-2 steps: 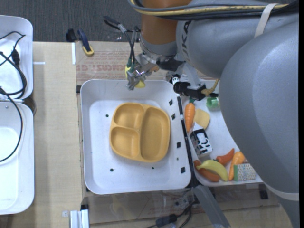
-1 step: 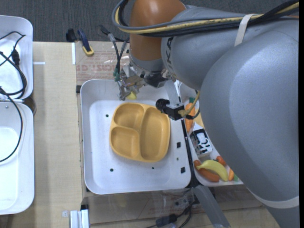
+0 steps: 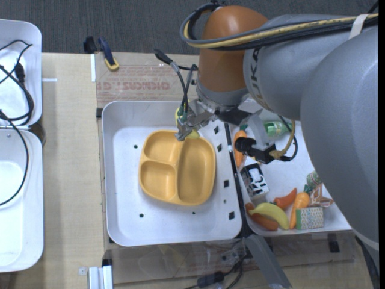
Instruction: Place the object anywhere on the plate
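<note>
A yellow plate (image 3: 178, 172) with three compartments lies in the left white bin (image 3: 120, 179). My gripper (image 3: 185, 129) hangs over the plate's far right rim, at the top of the large right compartment. A small yellow-green thing (image 3: 180, 115) shows right at the gripper's upper left side. Whether it is held I cannot tell, since the wrist hides the contact. The plate's compartments look bare.
The right bin (image 3: 337, 224) holds a banana (image 3: 269, 209), an orange carrot-like piece (image 3: 240, 147), a green bottle (image 3: 275, 127), a red pepper (image 3: 285, 198), a printed box (image 3: 310, 217) and a black-and-white item (image 3: 255, 180). The big grey arm covers the right side.
</note>
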Robot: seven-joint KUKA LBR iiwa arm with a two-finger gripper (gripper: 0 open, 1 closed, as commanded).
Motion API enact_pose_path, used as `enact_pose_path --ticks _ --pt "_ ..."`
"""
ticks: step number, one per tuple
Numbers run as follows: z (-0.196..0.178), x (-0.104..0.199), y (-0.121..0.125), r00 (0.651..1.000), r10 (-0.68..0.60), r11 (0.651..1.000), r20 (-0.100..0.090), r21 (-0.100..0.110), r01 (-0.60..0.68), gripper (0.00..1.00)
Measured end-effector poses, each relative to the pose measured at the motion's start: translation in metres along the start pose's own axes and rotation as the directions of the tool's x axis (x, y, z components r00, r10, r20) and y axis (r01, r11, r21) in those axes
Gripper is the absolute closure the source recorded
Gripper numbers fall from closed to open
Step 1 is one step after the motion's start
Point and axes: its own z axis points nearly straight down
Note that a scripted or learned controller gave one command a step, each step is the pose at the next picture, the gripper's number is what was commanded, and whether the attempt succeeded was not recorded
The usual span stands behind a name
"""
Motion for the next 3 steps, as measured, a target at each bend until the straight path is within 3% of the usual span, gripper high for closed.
enact_pose_path --ticks 1,2,3 --pt "0.02 -0.017 -0.027 1.0 0.01 1.0 -0.001 0.001 -0.01 1.0" --pt "-0.011 -0.043 0.011 0.977 -0.213 0.977 0.001 -0.003 0.213 1.0" --pt "-0.029 -0.092 -0.005 0.993 -0.122 0.993 0.001 -0.003 0.122 1.0"
